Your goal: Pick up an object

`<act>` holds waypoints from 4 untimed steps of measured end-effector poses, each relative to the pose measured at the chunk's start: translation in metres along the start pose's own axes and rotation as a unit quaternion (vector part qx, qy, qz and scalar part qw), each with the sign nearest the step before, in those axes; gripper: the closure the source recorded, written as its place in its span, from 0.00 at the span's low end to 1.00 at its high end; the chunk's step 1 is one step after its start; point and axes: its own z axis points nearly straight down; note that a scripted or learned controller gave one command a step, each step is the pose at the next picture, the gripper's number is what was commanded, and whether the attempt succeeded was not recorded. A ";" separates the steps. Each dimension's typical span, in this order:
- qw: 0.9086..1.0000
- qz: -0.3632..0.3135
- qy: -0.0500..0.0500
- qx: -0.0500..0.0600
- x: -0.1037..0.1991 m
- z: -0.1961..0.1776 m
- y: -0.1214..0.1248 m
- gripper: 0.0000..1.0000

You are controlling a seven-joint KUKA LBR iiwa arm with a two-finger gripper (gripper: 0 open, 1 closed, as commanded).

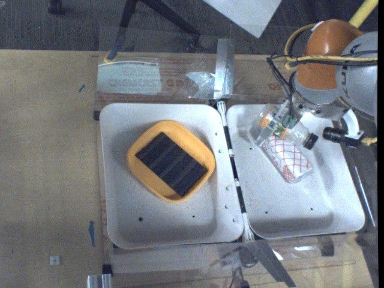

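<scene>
A single fixed camera looks down at a slant from above the tabletop [42, 161], far enough back to take in both white bins [120, 221] whole, with the hand [273, 125] toward the upper right and floor beyond.

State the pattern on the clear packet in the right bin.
The clear packet has a red criss-cross pattern on white, seen in the camera view.

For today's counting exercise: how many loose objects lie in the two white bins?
2. A yellow tray lies in the left bin; a clear packet with a red pattern lies in the right bin, under the gripper. The arm may hide more.
</scene>
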 end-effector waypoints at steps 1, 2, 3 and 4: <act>1.000 0.028 0.008 -0.004 0.024 -0.054 0.016 0.00; 0.995 0.102 0.009 -0.003 0.007 -0.002 -0.004 0.00; 0.995 0.101 0.007 -0.005 0.005 -0.013 -0.003 1.00; 0.999 0.039 0.007 -0.004 0.010 -0.070 0.009 1.00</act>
